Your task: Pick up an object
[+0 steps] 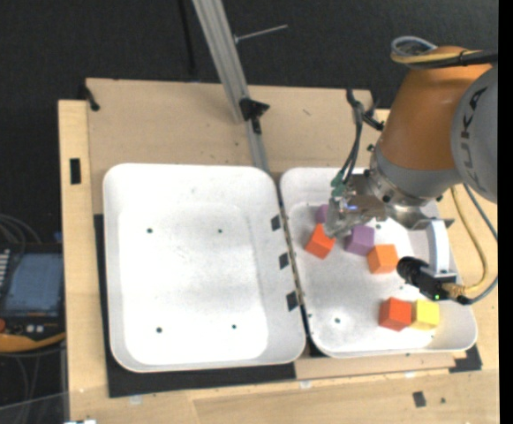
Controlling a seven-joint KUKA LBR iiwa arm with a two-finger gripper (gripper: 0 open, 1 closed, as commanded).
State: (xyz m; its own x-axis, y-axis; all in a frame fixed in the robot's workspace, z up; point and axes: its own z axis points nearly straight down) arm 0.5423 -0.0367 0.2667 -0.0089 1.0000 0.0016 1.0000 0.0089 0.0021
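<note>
Gripper [343, 217] sits low in the right bin [362, 347], its near-left part; grip state I cannot tell. Orange block [320, 240] lies just below-left of it, purple block [359, 239] just below-right. Orange looks nearer.

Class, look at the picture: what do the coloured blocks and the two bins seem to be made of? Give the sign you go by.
Blocks, such as the orange block and yellow block: probably painted wood or solid plastic, since their colours are flat and matt and their edges crisp. Bins, left bin and right bin: likely moulded plastic, going by the smooth white surface and rounded corners.
</note>
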